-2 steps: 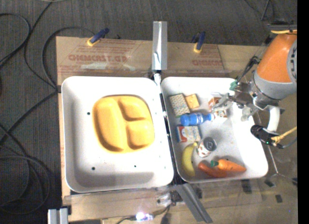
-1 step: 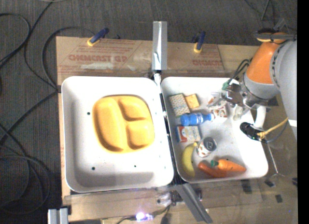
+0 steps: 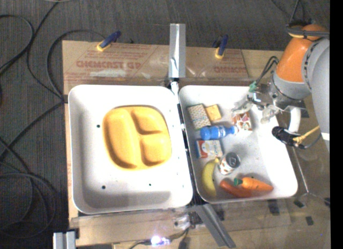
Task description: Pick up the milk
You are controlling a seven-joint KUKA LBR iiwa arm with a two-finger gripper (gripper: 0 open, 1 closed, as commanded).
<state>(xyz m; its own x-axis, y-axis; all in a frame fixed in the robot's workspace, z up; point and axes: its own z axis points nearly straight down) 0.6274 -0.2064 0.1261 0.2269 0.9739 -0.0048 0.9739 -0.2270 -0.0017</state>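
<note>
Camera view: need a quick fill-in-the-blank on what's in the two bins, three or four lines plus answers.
1. The yellow tray lies in the ____ bin.
2. The blue bottle lies in the ____ bin.
3. The banana lies just left of the ____, near the right bin's front edge.
4. The tray has ____ compartments.

Answers: left; right; carrot; three
</note>
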